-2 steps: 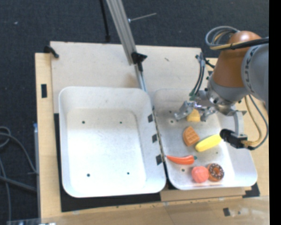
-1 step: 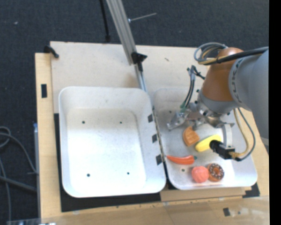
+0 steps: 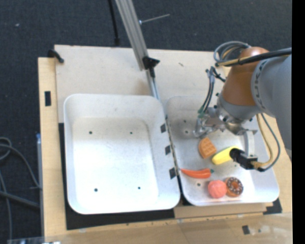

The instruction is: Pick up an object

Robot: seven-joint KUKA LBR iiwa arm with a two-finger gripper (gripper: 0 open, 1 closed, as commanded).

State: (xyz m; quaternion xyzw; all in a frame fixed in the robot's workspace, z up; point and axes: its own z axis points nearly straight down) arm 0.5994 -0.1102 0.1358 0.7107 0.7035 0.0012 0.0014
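Gripper (image 3: 206, 128) low in right bin (image 3: 185, 111), just above waffle (image 3: 207, 148); finger state cannot be told; risk: corn (image 3: 222, 156) and carrot (image 3: 195, 173) crowd close, so descent may knock them aside.

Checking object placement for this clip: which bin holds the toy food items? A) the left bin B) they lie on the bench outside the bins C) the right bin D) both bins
C: the carrot, waffle, yellow piece, pink ball and doughnut all lie in the right bin.
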